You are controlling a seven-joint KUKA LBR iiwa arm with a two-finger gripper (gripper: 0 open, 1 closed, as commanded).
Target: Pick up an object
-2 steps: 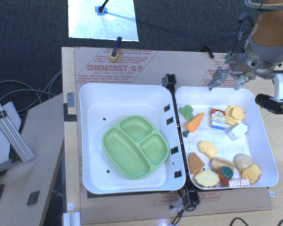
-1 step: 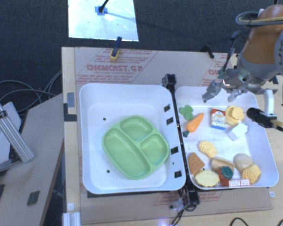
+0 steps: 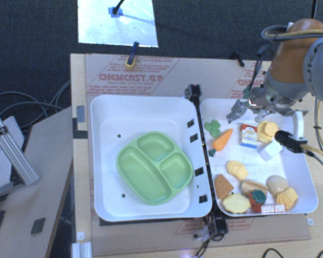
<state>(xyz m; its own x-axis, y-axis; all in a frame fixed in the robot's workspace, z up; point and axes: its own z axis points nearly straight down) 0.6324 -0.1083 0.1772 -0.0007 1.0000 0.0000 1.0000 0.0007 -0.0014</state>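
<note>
the tool point(image 3: 238, 112) hangs with fingers spread wide and holding nothing above the right bin point(image 3: 307, 184); descending there, it could close between the toy carrot point(image 3: 222, 140) and green piece point(image 3: 212, 127), missing both.

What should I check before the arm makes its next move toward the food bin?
1. Tool over the right bin: ok, it hangs above the bin's far left corner.
2. Tool carrying nothing: ok, no object shows between its fingers.
3. Nearest targets free: ok, the green piece and the carrot lie apart just below the tool.
4. Finger opening: cannot tell at this size.
5. Crowding at the near end: not ok, the bread slice, potato and corn sit packed together.
6. Green tray in the left bin: ok, flat and away from the arm.
</note>
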